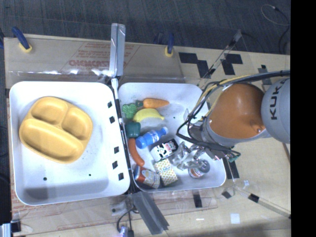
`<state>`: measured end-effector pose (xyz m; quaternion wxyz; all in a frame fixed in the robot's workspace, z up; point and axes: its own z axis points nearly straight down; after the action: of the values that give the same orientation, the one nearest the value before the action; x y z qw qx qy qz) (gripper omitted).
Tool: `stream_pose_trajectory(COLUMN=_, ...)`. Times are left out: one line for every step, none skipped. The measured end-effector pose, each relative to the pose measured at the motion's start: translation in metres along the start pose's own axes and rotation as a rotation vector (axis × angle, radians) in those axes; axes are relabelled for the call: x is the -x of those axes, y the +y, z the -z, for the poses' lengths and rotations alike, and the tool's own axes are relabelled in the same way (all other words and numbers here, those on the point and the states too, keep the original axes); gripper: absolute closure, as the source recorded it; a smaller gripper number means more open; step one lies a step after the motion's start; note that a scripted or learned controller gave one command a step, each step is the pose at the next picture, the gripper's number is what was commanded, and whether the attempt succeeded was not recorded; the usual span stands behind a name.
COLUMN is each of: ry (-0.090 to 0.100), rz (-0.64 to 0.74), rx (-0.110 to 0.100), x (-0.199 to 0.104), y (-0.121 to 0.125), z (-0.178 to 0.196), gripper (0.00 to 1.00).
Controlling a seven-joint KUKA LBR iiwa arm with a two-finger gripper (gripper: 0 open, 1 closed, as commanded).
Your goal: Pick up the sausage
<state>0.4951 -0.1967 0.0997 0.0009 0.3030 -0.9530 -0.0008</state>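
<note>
sausage (136, 152): lying in the right bin (148, 90), hard against its left wall, long axis running roughly top to bottom of the view. Nothing is touching its upper half; its lower end is butting into the small packets (157, 175) at the bin's bottom-left.
gripper (190, 158): hanging low over the right bin's lower right area, near the tin can (199, 170) and just right of the black-and-white carton (165, 150). Well apart from the sausage, with the carton sitting between them.
fingers: metal parts are showing under the wrist, but the angle is too cluttered; I cannot tell whether they are apart or together. Nothing is visibly sitting between them.
arm (236, 113): reaching in from the right, the orange band covering the bin's right edge.
neighbours: blue bottle (150, 138) lying just right of the sausage's top end, dark green piece (132, 129) just above it, banana (148, 115) and carrot (155, 103) further up.
left bin (29, 189): holding the yellow divided tray (56, 128), not involved.
progress: judging early stage; no grasp made, sausage not lifted.
remaining: gripper is needing to cross to the left wall, line up across the sausage, close, lift.
risk: wall and bottle are crowding it, leaving little finger room.
</note>
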Motion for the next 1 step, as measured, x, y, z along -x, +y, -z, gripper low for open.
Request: stream_pose_trajectory(ry=-0.003, rz=0.149, rx=-0.005, x=0.0935, y=0.0086, z=0.1010, gripper=1.00)
